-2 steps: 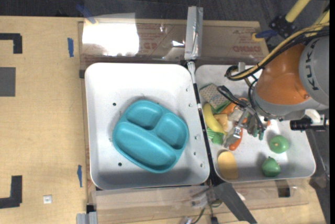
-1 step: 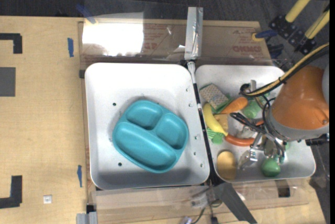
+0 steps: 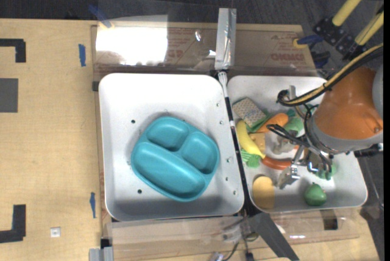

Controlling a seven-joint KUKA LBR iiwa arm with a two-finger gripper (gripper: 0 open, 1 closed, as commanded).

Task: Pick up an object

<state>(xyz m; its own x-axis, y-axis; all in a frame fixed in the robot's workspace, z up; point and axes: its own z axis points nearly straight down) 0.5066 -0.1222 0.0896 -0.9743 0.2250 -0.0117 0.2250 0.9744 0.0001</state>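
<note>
The right bin (image 3: 356, 189) holds a pile of toy foods. A yellow banana (image 3: 246, 139) lies along its left side, with a tan waffle-like piece (image 3: 248, 110) behind it. An orange piece (image 3: 277, 121) and a green piece (image 3: 295, 125) sit near the middle, and a red-rimmed item (image 3: 277, 162) lies below them. A yellow-orange round fruit (image 3: 263, 186) and a green lime (image 3: 315, 194) rest near the front. My gripper (image 3: 286, 177) reaches down into this bin, low between the round fruit and the lime, just over the red-rimmed item.
The left bin (image 3: 116, 101) carries a teal divided plate (image 3: 175, 157). A clear plastic sheet and a metal post (image 3: 225, 37) stand behind the bins. The arm's orange band (image 3: 350, 110) and cables overhang the right bin's far right side.
</note>
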